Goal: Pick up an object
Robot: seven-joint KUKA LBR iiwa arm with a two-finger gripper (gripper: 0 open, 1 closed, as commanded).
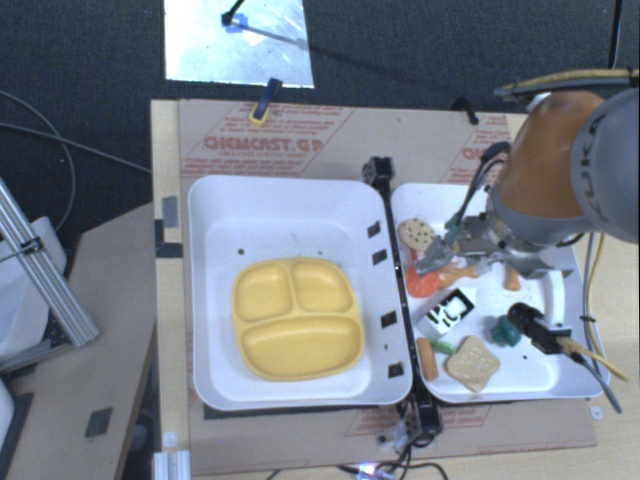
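Gripper [437, 260] hangs by orange-red piece [422, 284], dotted round biscuit [414, 233] at eleven o'clock; you cannot tell its grip

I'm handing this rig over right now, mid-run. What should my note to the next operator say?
Gripper: low in the right bin, at its left side, just above a red-orange piece. No grasp is visible.
Also in the right bin: round cookie, black-and-white card, teal piece, square cracker, orange stick.
Left bin: yellow divided plate.
Done: the approach. Nothing has been lifted.
Left: grasp an object and raise it.
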